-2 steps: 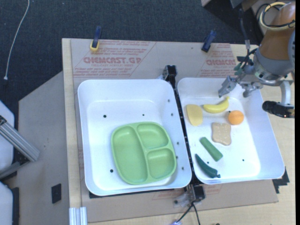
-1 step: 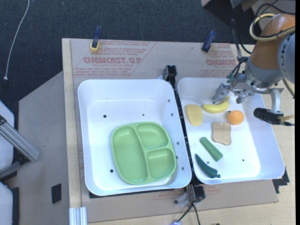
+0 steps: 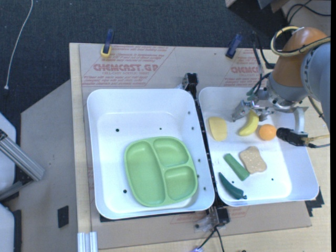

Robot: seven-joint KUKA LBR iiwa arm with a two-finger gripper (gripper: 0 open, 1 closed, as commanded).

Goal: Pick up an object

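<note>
**A:** Where to look first?

**B:** In the right bin [image 3: 299, 185], toward the back. Find the gripper [image 3: 251, 108] there, hanging right over the top end of the banana [image 3: 250, 125].

**A:** Open or clamped?

**B:** Cannot tell. Too small and shiny from up here. Nothing seen held in it, so best not to call anything caught yet.

**A:** Going for the banana, then?

**B:** Probably. Closest thing by far. Lying tilted on the bin floor, between the yellow wedge [image 3: 218, 128] and the orange [image 3: 268, 133].

**A:** How to do the grab well?

**B:** Come straight down over the fat middle of the banana, not the thin tip. Turn to pinch across the narrow way, not along the long way. Go slow near the bottom of the bin, to avoid a hard bump.

**A:** Anything to watch out for?

**B:** Yes. Orange just beside the banana, round, likely to roll if bumped. Yellow wedge near too. Keep clear of both. Banana smooth and curved, so easy to lose. Squeeze first, then lift slowly and check before moving away.

**A:** And the other stuff?

**B:** Bread slice [image 3: 253, 160], green stick [image 3: 236, 167] and dark green piece [image 3: 231, 187] at the front of the same bin, well apart from the gripper. Leave alone. Green plate [image 3: 160, 169] with three parts over in the left bin [image 3: 105, 114], far off, no trouble at all.
</note>
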